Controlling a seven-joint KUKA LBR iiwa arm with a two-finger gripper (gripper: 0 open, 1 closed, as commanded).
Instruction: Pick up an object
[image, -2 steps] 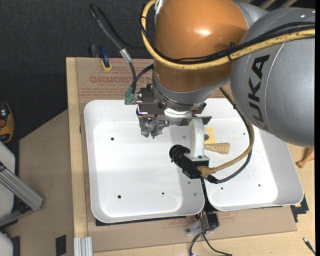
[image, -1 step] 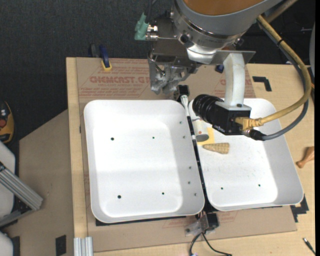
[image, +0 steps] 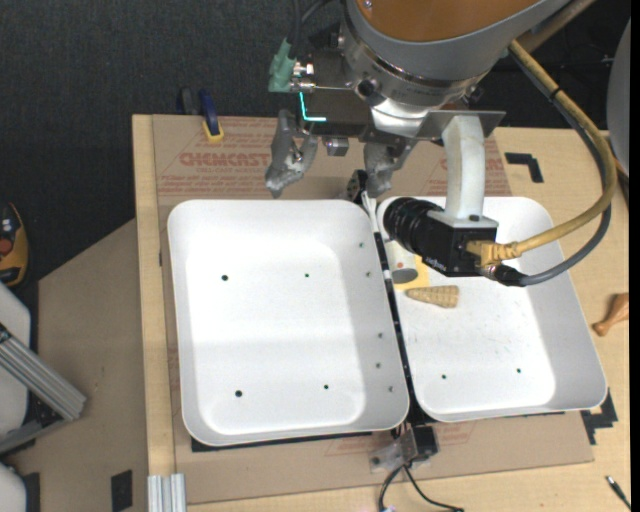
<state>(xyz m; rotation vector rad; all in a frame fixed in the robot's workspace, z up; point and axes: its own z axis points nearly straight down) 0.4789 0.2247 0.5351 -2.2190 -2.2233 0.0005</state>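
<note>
Cardboard-topped bench, two white bins. Left bin (image: 270, 330) bare; gripper (image: 330, 165) hangs above its far rim, fingers spread, nothing between. Cone-shaped object (image: 433, 296) lies in right bin (image: 500, 370), right of gripper and nearer camera, long axis left-right.

surface: brown cardboard sheet (image: 120, 300) with red "CHEMCAST" print and black corner marks | beyond surface: dark carpet-like floor (image: 70, 90) | far below-left of jaws: aluminium rail (image: 40, 375) | light: even, overhead, soft shadows
</note>
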